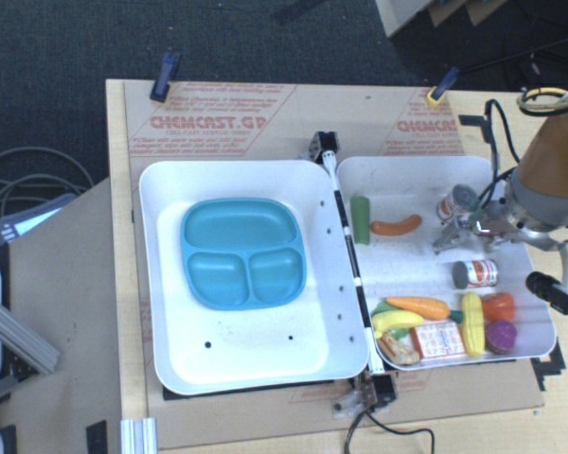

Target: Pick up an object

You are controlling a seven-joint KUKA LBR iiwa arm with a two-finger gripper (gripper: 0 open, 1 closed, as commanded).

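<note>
Claw [461,225] sits low over the upper right part of the right bin [412,173], metal fingers [445,242] splayed apart, so you're looking at an open claw with nothing between the fingers. Whether the tips touch the bin floor, you can't tell from this angle. Arm comes in from the right, orange band [556,154] above the wrist.

Closest pickable items for you: a small can [476,273] lying on its side just below the claw, and a toy hot dog sausage [396,224] to its left, apart from the fingers. A green block [361,219] stands against the bin's left wall.

Along the bin's lower edge you have a cluster packed together: carrot [417,305], banana [399,322], corn cob [471,323], tomato [498,305], purple plum-like fruit [501,336], a red-and-white box [439,340], and a tan item at the left end, too small to name.

Left bin [161,253] holds a blue three-compartment plate [242,253], well apart from the claw.

Both bins rest on a board covered in brown printed paper [208,121], clamped at the far edge with a blue clamp [163,76] and another clamp [442,85]. Dark carpet [57,55] beyond, cables [24,183] coiled at the left.
</note>
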